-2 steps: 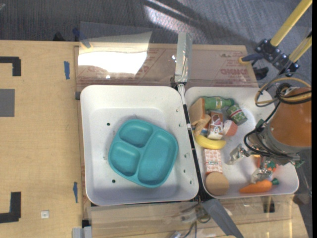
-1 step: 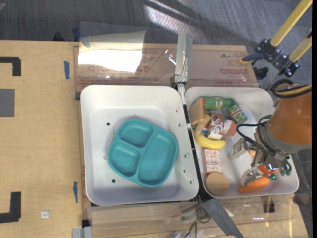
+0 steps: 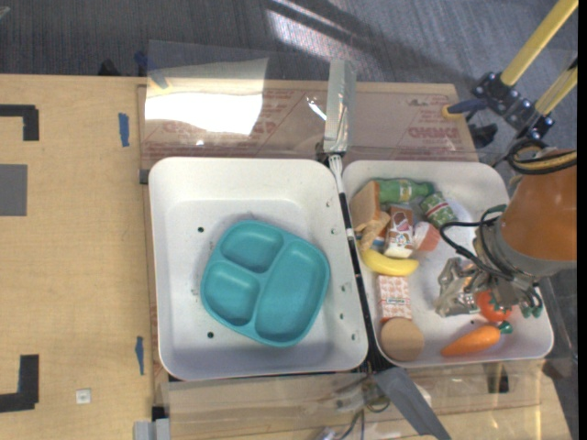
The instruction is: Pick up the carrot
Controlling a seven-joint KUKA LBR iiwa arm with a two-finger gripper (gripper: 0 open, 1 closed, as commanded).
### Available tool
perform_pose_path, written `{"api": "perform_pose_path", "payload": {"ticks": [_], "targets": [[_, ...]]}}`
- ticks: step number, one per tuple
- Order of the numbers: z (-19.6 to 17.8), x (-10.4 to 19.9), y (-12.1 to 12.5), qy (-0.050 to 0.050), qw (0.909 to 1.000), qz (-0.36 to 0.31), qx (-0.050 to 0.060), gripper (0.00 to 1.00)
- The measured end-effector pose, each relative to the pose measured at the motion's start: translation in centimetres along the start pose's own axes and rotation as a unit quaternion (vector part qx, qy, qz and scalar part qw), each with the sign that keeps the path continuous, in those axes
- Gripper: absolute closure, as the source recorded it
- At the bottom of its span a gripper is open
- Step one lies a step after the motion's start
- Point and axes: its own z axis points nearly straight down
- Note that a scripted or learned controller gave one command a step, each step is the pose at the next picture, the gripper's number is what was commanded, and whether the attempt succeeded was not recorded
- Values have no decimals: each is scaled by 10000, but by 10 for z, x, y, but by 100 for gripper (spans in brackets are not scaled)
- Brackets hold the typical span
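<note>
Tool [image 3: 470, 293] low over carrot [image 3: 472, 340], grip unclear

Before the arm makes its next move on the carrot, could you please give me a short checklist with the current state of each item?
1. Carrot in view in the right bin, near its front wall: ok.
2. Gripper above the right bin, close to the carrot: ok.
3. Carrot held: not ok, it lies on the bin floor.
4. Gripper opening: cannot tell.
5. Carrot apart from the banana: ok.
6. Small red item beside the carrot, possible interference: cannot tell.
</note>
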Motion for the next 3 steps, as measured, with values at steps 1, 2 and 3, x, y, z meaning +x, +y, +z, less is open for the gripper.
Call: {"api": "perform_pose_path", "payload": {"ticks": [1,2,3], "targets": [[13,-64,30,44,9999,103,-11,100],[-38,-26,-22,73,9827,-1851,-29,100],[6,-40,-6,67,9207,-3901,-66,100]]}}
